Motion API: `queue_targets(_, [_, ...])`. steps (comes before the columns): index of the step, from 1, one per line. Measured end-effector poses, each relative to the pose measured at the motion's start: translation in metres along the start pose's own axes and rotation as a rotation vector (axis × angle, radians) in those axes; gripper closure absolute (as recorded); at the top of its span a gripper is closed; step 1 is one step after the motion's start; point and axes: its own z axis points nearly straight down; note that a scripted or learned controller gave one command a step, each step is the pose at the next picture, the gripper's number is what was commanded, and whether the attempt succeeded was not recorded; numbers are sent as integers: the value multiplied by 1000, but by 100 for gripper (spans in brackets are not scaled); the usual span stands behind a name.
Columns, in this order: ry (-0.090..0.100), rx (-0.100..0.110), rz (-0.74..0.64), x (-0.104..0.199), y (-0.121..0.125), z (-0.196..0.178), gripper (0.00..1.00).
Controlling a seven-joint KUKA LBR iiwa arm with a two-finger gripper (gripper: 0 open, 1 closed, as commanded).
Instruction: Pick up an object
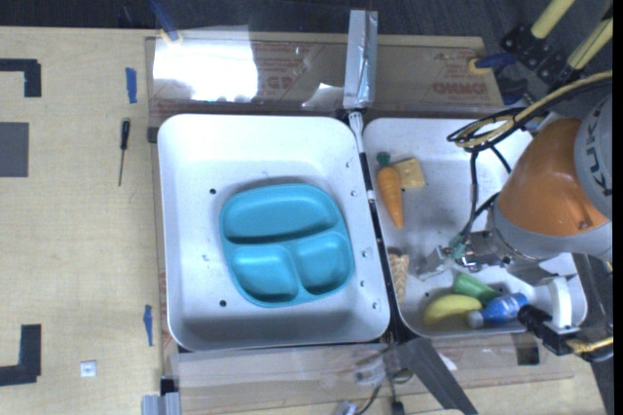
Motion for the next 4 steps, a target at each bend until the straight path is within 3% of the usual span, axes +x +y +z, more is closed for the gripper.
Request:
queue_targets(1, [-6, 0, -128, 2, 44, 0, 0])
queue_targets(2, [0, 1, 143, -13, 8, 0, 0])
queue_targets(3, [-1, -3, 143, -13, 9, -10, 100])
queue_targets(4, [1, -2, 70, 34, 21, -174, 100])
